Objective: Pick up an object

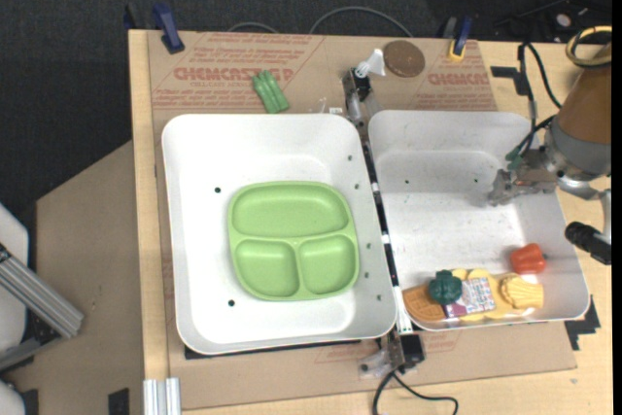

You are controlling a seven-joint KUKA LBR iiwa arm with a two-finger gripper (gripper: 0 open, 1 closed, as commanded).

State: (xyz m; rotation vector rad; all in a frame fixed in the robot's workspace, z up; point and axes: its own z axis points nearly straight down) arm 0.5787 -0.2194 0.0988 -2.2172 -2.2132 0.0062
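Several small toy foods lie along the near edge of the right bin [428, 141]: a red piece [528, 259], a yellow piece [519, 292], a dark green piece [446, 288], a printed packet [473, 296] and an orange-brown piece [421, 304]. My gripper [507, 185] hangs over the right side of that bin, up and away from the toys, with the arm's orange band [591, 117] above it. Nothing shows between its fingers.
The left bin [194, 160] holds a green three-compartment plate [292, 239]. On the cardboard behind the bins lie a green clip [270, 92] and a brown disc [403, 59]. Blue clamps [169, 26] grip the board's back edge. Cables run at the right.
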